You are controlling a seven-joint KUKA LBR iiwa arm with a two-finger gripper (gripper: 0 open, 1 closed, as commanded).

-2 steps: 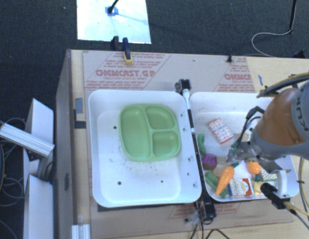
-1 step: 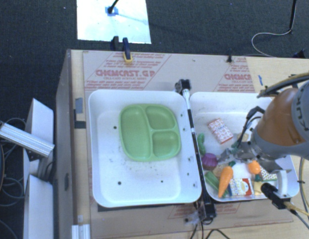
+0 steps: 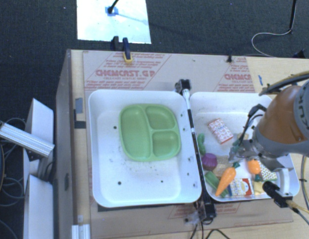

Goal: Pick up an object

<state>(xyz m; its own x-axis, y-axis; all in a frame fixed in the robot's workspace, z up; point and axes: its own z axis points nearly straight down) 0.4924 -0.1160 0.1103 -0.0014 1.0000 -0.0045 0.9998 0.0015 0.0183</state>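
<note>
Arm's down in the right bin (image 3: pixel 209 101), pincer (image 3: pixel 239 152) just above the carrot (image 3: pixel 225 180); can't tell its state.

Bright even overhead light, soft shadows, slightly blurry throughout.

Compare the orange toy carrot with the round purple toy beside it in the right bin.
The orange toy carrot is long, tapered and lies at a slant; the round purple toy is squat and rounded. The carrot lies nearer the bin's front edge, the purple toy farther back. Both lie in the right white bin, near the divider.
</note>
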